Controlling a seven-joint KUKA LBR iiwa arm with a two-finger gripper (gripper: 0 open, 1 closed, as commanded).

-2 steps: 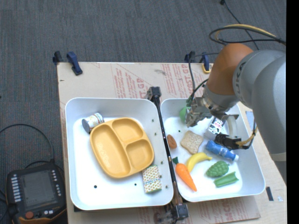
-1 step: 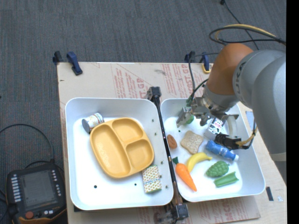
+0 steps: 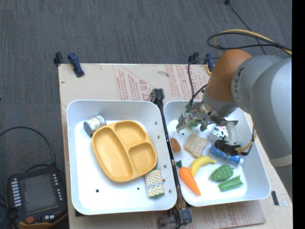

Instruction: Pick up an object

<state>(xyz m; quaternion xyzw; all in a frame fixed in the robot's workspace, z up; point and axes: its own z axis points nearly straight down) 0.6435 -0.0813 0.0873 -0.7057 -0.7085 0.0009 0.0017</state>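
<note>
My gripper (image 3: 194, 121) hangs low over the back left part of the right bin (image 3: 257, 185), just behind a square cracker (image 3: 196, 145). A small green bit (image 3: 191, 123) shows right at the gripper; I cannot tell whether it is held. In front of it lie a brown oval piece (image 3: 175, 144), a banana (image 3: 202, 163), a carrot (image 3: 189, 180), a knobbly green item (image 3: 222, 172), a flat green piece (image 3: 230, 184) and a blue bottle-like item (image 3: 226, 155).
The left bin (image 3: 78, 190) holds a yellow divided plate (image 3: 125, 149), a small jar (image 3: 94, 124) at its back left and a patterned box (image 3: 155, 182) near the front right. A black divider (image 3: 164, 128) runs between the bins. The grey arm covers the right bin's back right corner.
</note>
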